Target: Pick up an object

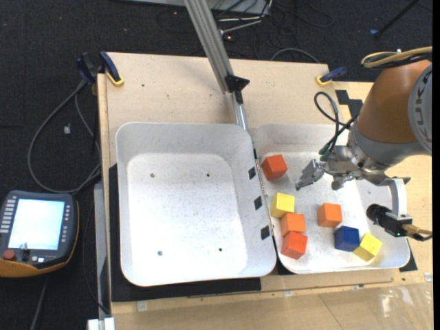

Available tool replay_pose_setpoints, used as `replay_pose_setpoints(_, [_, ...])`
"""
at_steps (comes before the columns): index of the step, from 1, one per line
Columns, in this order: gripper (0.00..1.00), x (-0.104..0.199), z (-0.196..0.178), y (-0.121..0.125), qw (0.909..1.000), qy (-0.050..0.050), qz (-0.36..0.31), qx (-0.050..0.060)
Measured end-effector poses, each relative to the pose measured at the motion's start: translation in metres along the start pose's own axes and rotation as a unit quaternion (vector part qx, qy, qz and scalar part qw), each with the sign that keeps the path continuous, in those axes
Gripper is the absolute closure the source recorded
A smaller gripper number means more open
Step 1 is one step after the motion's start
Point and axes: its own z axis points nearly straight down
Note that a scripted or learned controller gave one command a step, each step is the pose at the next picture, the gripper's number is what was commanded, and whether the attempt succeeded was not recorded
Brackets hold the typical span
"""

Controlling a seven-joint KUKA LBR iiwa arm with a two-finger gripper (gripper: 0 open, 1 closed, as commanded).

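Observation:
Several cubes lie in the right bin [385, 256]: an orange cube [274, 166] near its left wall, a yellow cube [284, 203], an orange cube [293, 223] and a red cube [294, 244] in a column below it. Further right are an orange cube [329, 214], a blue cube [346, 238] and a yellow cube [369, 246]. My gripper [323, 179] hangs over the bin's upper middle, right of the top orange cube and above the lone orange one. It is open, with nothing between its fingers [306, 177].
The left bin [130, 205] sits beside the right one, their walls meeting mid-bench. A slanted metal pole [212, 40] comes down to the bins' shared top corner. A teach pendant [36, 232] lies off the bench at left. Cables trail by the arm.

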Motion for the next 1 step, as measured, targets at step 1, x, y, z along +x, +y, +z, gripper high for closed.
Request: replay_pose_setpoints(1, [0.0, -0.0294, 0.0872, 0.0096, 1.0, -0.001, -0.002, 0.0])
